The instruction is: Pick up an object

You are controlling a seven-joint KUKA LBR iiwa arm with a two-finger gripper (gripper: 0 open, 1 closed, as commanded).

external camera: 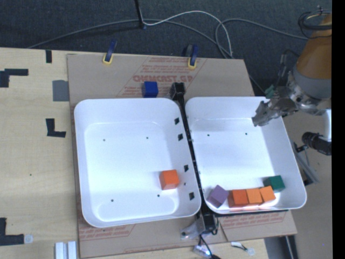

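An orange cube (169,179) lies in the left bin (97,117), near its front right corner. Along the front wall of the right bin (226,109) sit a purple block (218,196), two orange blocks (237,197) (253,196), a lighter orange block (267,195) and a green block (275,183). My gripper (262,116) hangs over the right bin's far right corner, well away from the blocks, with nothing visible in it.
A blue cube (150,88) rests on the cardboard behind the left bin. Blue-and-yellow clamps (110,53) (192,56) hold the cardboard's far edge. Black clips (178,90) join the bins along the middle. Cables run across the dark floor behind.
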